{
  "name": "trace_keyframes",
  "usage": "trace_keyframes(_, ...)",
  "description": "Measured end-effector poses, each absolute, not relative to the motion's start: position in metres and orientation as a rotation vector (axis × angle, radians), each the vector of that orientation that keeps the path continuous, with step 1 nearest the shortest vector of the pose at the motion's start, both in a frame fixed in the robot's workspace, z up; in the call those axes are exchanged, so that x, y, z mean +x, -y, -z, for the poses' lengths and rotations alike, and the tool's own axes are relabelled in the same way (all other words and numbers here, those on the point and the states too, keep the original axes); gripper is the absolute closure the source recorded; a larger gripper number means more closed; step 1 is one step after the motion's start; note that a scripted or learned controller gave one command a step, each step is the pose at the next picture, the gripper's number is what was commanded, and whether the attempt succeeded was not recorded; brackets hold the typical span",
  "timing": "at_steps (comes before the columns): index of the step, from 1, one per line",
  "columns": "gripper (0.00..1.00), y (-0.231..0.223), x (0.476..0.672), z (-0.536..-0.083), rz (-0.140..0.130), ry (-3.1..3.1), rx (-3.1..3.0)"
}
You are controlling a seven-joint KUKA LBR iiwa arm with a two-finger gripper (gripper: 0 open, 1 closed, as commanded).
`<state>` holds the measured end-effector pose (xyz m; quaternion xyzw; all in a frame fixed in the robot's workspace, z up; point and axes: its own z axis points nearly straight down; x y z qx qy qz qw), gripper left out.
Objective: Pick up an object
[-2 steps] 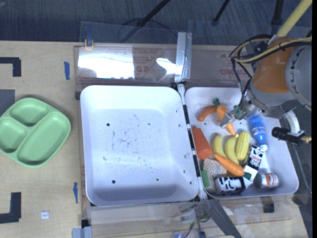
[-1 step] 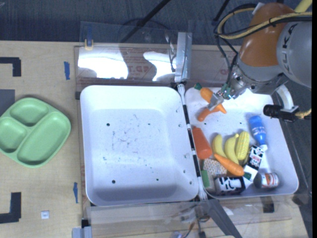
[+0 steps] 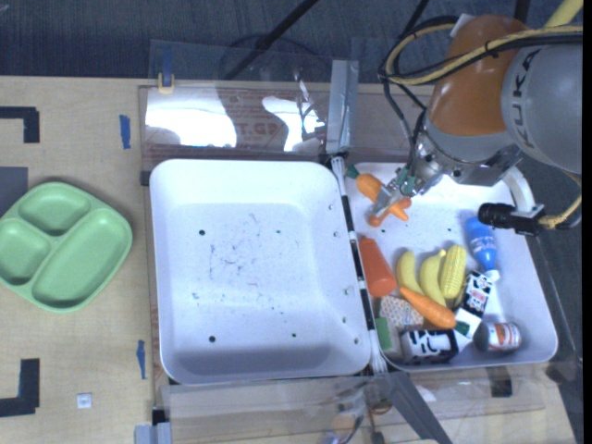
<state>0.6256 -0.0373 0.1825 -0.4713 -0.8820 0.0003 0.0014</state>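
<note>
Claw [image 3: 400, 191] over far-left part of right shallow white plastic bin [image 3: 532, 289], apparently pinching small orange plastic carrot [image 3: 381, 202]; carrot hangs tilted beside bin's left wall. Risk, as judged: off-centre grip lets carrot swivel, slip, drop back into bin.

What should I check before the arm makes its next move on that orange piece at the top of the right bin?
1. Gripper placed over a target: ok. It sits right at the small orange toy near the top left of the right bin.
2. Toy held between the fingers: cannot tell; the contact is too small and blurred.
3. Room around the toy: ok. It lies apart from the pile of the banana, corn and carrot lower down.
4. Divider beside the toy: not ok, the bin wall is close on its left.
5. Cables clear of the bins: ok, the yellow cable loops above the wrist.
</note>
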Motion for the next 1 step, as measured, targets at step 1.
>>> trace_keyframes(1,1.00,0.0527,0.5854,-0.1826,0.000,2.893,-1.216)
